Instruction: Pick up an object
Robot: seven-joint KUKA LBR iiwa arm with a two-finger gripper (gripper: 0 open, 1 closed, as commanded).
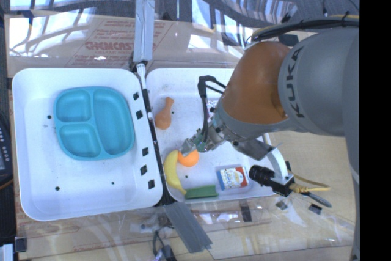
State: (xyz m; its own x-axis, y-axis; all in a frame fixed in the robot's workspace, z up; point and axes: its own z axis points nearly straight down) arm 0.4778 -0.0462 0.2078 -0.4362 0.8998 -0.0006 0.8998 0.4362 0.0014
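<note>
Two white bins sit side by side on the counter. Left bin (30,150) holds a blue divided plate (95,122). Right bin (183,79) holds a chicken leg (164,114), banana (171,172), orange (189,158), green block (201,192) and small carton (232,178). The claw (194,146) hangs just above the orange, touching or nearly so; its grip state I cannot tell.

You have five loose things in the right bin (160,79): a small orange ball (189,159) touching the curved yellow banana (171,172), a flat green block (201,193) along the near wall, a white-and-blue carton (232,178) beside it, and a tan drumstick-shaped piece (164,114) lying apart, farther back.
</note>
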